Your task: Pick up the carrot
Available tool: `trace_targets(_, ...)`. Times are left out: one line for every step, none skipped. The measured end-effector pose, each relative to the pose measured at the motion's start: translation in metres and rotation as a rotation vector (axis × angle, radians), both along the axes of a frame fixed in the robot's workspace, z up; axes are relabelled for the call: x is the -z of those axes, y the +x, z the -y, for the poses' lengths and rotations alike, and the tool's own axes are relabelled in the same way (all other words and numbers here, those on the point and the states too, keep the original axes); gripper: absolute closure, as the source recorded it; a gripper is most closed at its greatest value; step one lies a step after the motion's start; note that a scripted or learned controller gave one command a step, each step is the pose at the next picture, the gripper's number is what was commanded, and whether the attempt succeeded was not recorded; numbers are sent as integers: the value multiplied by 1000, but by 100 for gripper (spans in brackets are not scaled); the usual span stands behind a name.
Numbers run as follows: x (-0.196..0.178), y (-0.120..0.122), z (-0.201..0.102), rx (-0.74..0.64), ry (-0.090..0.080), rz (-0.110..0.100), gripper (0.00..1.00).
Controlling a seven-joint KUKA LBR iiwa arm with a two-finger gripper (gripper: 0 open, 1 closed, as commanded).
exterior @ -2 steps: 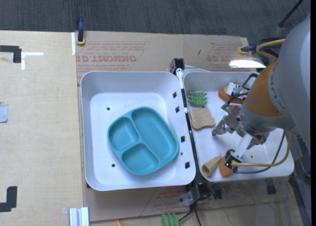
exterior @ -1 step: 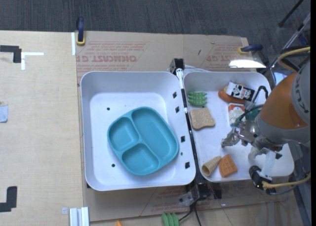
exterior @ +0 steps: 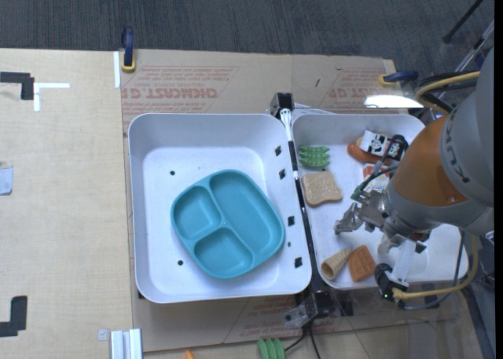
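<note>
An orange, carrot-like piece [exterior: 362, 263] lies near the front edge of the right bin [exterior: 330, 131], touching a tan ice-cream cone [exterior: 335, 262] on its left. Another orange-red item [exterior: 364, 150] sits at the bin's back, partly hidden by the arm, and I cannot tell which of the two is the carrot. My gripper [exterior: 350, 220] hangs low over the bin's middle, just behind the front orange piece and right of a bread slice [exterior: 321, 188]. Nothing shows in its grasp.
A green bean pod [exterior: 314, 156] lies at the right bin's back left. A black-and-white object [exterior: 383, 145] sits beside the orange-red item. The left bin [exterior: 157, 192] holds a teal divided plate [exterior: 259, 232]. The arm's orange band [exterior: 424, 173] covers the bin's right side.
</note>
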State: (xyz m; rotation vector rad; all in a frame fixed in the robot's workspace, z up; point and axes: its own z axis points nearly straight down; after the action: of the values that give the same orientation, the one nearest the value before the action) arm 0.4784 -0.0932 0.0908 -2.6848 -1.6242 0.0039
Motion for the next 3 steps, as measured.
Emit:
trace_targets(0, 7, 8, 354, -3, -2, 0)
trace_targets(-8, 7, 8, 347, -2, -6, 100)
trace_targets(-8, 7, 7, 347, -2, -6, 0)
